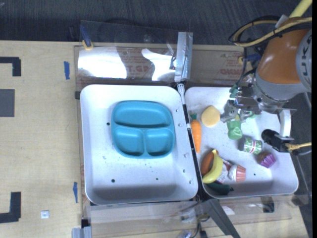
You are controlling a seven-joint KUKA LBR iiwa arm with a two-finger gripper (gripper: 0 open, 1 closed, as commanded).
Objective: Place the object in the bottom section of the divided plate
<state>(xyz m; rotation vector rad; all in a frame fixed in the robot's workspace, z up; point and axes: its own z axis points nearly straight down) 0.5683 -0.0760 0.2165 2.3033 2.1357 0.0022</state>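
The blue divided plate (pixel 143 128) lies in the left white bin (pixel 94 172), with one wide section at the top and two smaller ones at the bottom. My gripper (pixel 237 112) hangs over the right bin (pixel 282 182), near its back. Just under it lies a green object (pixel 234 130), and a yellow lemon-shaped object (pixel 210 116) sits to its left. I see nothing lifted off the bin floor.
The right bin also holds a carrot (pixel 196 135) along its left wall, a banana (pixel 215 170), a small can (pixel 251 145), a purple piece (pixel 267 159) and a cupcake toy (pixel 237 172). A metal divider (pixel 183 58) stands behind the bins.
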